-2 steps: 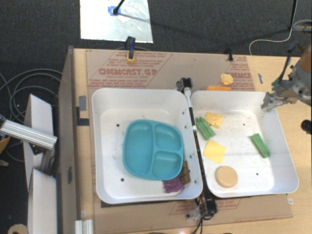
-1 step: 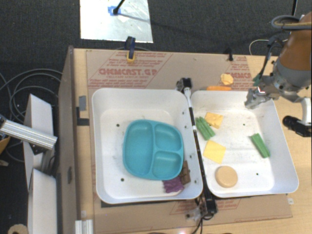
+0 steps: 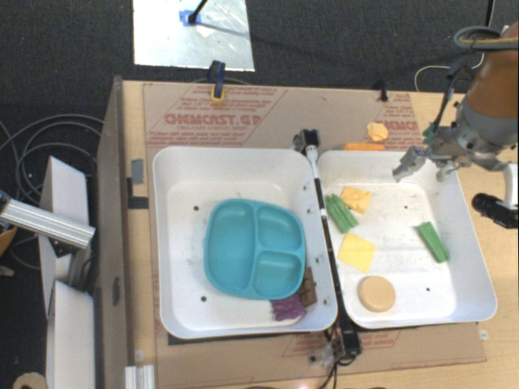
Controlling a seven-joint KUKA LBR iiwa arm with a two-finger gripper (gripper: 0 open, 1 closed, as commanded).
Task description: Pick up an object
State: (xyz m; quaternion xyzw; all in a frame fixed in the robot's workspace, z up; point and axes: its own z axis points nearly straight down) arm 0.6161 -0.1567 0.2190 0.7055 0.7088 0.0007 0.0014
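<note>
We take the right bin [image 3: 478, 286] as our landmark. The gripper [image 3: 428, 162] hangs over its far edge, near the far right corner, with the arm [image 3: 491, 96] coming in from the right. Two grey fingers show, spread well apart, with nothing between them, so we log the jaws as wide and empty.

Contents of the right bin: a yellow block [image 3: 355, 198] in its far left part, a green stick [image 3: 340, 214] along its left wall just beside that block, a flat yellow square [image 3: 357, 252] nearer the middle left, a tan round disc [image 3: 377, 293] toward the near edge, and a second green stick [image 3: 432, 241] on the right side, well apart from the rest. Just beyond the far wall lie an orange stick [image 3: 364, 146] and a small yellow lump [image 3: 377, 130] on the cardboard.

To the left of the right bin sits a second bin [image 3: 174, 185] holding a blue divided plate [image 3: 253, 248], with a purple piece [image 3: 286, 307] and a brown piece [image 3: 309, 290] at the plate's near right edge.

Our judgement on handling: these look like toy food pieces (probably light, stiff plastic or foam, not fragile). The second green stick seems the easiest target: isolated, narrow, best pinched across its short width at mid-length. The flat square lies low and could slip from the fingers; the disc may be too broad for the opening.
</note>
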